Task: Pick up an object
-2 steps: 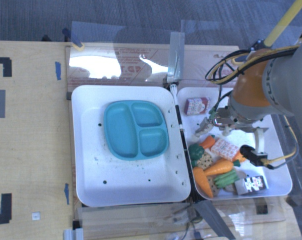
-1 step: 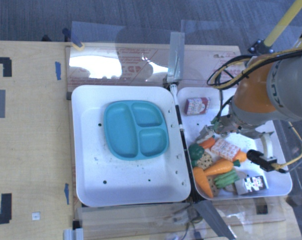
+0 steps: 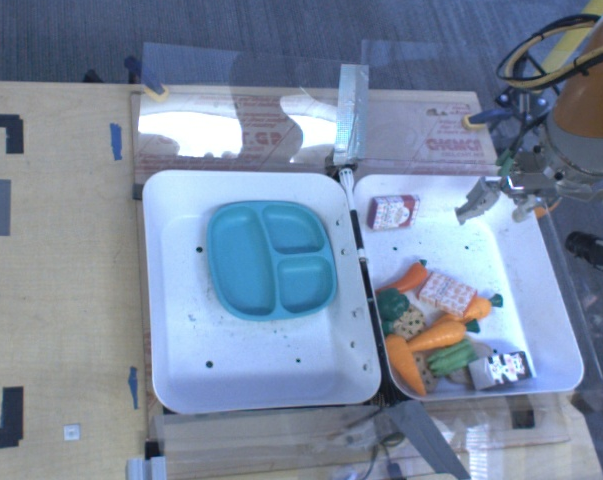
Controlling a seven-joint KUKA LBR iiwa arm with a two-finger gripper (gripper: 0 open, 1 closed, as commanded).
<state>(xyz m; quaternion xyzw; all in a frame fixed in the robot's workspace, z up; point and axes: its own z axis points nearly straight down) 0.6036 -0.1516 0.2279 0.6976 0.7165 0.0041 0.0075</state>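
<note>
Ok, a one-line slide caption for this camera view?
Gripper above right bin of toy food; teal plate in left bin.

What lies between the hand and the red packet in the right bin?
Bare white bin floor; the camera view shows nothing between the hand and the red packet.

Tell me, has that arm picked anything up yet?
Not yet. The gripper hangs over the right bin's far corner with nothing between its jaws. The red packet and the pile of toy food lie untouched in that bin. Descending, grasping and lifting all remain.
</note>
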